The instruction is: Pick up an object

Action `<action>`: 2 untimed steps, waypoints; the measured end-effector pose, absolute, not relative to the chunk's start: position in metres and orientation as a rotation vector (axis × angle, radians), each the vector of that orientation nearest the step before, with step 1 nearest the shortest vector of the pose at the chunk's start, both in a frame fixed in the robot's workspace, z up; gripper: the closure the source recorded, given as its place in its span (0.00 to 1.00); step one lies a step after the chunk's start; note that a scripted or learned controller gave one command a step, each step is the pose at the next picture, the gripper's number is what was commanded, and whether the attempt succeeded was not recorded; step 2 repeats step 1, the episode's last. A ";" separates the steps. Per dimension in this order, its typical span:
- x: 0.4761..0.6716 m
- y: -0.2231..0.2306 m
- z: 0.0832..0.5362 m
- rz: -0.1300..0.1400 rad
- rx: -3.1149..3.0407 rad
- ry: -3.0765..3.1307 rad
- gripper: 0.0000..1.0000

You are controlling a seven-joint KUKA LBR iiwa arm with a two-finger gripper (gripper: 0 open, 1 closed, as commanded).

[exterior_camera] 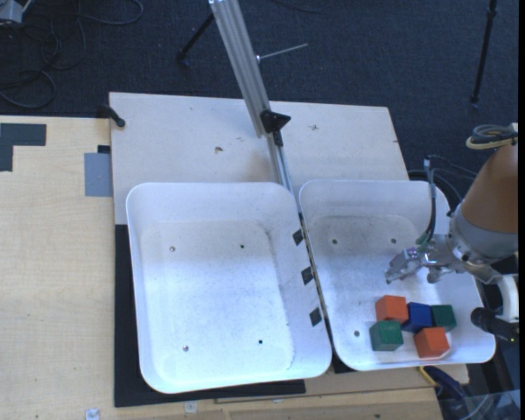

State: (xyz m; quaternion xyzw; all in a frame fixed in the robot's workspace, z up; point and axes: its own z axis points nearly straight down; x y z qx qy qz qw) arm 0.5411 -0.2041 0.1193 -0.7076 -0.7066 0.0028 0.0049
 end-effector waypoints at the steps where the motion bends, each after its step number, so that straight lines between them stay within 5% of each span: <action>1: 0.493 -0.191 0.091 -0.003 -2.225 -2.221 0.00; 2: 0.493 -0.191 0.091 -0.003 -2.225 -2.221 0.00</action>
